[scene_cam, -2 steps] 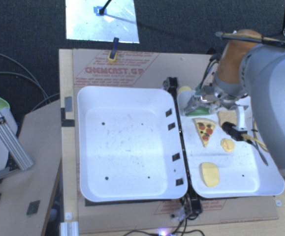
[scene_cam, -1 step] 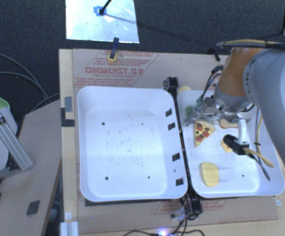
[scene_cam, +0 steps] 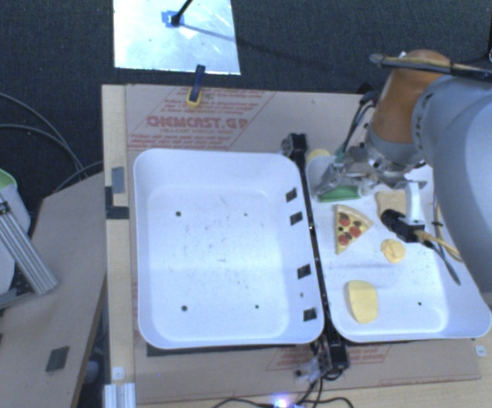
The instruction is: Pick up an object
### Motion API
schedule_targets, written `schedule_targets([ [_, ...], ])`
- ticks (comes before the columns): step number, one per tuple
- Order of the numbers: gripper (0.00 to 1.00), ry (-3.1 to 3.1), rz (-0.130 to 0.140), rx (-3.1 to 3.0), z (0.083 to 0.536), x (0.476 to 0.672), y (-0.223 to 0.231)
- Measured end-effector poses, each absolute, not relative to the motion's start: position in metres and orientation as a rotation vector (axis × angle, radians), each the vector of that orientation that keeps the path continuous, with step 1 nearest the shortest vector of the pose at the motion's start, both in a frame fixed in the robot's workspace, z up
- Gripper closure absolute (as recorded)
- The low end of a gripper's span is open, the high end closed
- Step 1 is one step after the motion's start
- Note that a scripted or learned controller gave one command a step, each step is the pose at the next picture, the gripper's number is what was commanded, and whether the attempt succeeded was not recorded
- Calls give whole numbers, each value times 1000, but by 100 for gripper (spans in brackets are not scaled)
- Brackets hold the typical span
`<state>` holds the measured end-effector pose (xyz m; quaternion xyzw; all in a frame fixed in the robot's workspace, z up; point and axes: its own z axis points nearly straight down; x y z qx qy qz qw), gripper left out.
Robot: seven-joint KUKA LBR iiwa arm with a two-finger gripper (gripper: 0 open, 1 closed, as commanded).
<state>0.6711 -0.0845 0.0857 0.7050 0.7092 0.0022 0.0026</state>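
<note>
Claw: low in right bin, finger state indeterminable, no visible hold. Pizza slice just below it, yellow piece farther below, unlifted. Pick pending.

We see dark carpet floor around a tan table, a shiny metal sheet at twelve o'clock, and aluminium rails at nine.

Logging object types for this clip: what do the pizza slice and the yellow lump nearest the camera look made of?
Pizza slice: likely moulded plastic toy food, with flat painted toppings and a matte finish. Yellow lump: probably plastic or foam, uniformly pale and smooth; too small to tell.
</note>
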Motion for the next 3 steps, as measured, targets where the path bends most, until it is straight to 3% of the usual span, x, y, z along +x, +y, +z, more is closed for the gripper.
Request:
schedule_targets([
  [1, 0, 2225, 3, 2214, 85, 669, -83],
  [2, 0, 2223, -4, 2224, 87, 606, -86],
  [3, 100, 2221, 5, 2218, 98, 610, -86],
])
